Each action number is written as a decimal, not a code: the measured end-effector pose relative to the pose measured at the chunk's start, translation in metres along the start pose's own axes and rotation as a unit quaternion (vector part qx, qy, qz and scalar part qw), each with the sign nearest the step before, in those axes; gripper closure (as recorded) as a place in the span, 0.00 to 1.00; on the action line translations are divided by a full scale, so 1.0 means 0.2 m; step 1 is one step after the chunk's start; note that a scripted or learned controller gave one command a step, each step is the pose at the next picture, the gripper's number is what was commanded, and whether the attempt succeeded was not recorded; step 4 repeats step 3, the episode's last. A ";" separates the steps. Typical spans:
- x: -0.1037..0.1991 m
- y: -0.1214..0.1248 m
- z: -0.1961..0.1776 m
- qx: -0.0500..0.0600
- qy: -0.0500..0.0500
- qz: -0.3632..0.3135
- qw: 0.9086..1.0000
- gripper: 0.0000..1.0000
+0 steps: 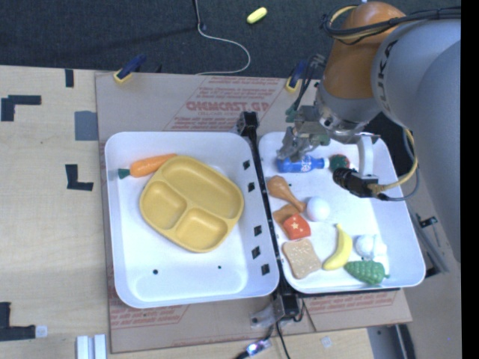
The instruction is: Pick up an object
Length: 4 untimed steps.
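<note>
My gripper hangs low over the far left part of the right bin, directly above a blue and white packet. Nearer in that bin lie a drumstick, a white egg, a red and orange piece, a slice of bread, a banana, a small white item and a green vegetable. A small green and red item lies right of the packet. The arm's wrist covers the finger tips.
The left bin holds a yellow divided plate and a carrot at its far left. A black cable and connector drape over the right bin. A yellow piece lies on the dark floor beyond the bench.
</note>
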<state>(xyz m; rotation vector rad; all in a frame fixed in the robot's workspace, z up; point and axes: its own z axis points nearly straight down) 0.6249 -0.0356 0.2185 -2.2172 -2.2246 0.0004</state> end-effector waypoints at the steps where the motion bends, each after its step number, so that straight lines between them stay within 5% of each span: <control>1: 0.04 0.00 0.02 0.001 0.000 0.001 1.000 1.00; 4: 0.08 0.02 -0.02 0.000 0.000 0.001 1.000 1.00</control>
